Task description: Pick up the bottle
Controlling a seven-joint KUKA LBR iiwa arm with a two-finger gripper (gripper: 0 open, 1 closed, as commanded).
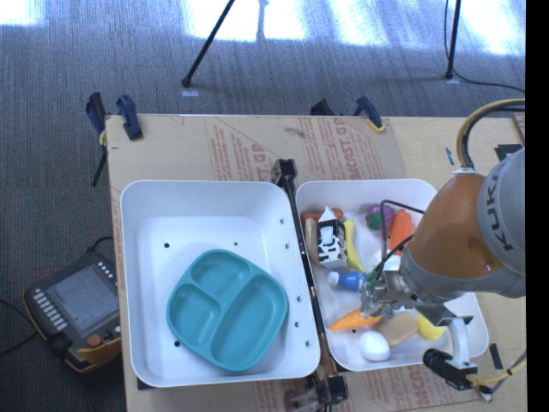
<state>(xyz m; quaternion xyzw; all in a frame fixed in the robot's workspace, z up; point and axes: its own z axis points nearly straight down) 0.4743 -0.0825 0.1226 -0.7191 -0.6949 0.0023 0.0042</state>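
Camera view: bottle point(348, 280), white with blue cap, lies on its side in the right bin point(360, 187), just below the cow-print carton point(330, 241) and above the orange carrot point(356, 320). Gripper point(375, 297) sits low just right of the bottle; grip state cannot be told. Left bin point(146, 204) holds a teal divided plate point(227, 309).

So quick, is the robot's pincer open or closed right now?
Pincer: cannot be told; it sits low in the right bin, by the bottle.
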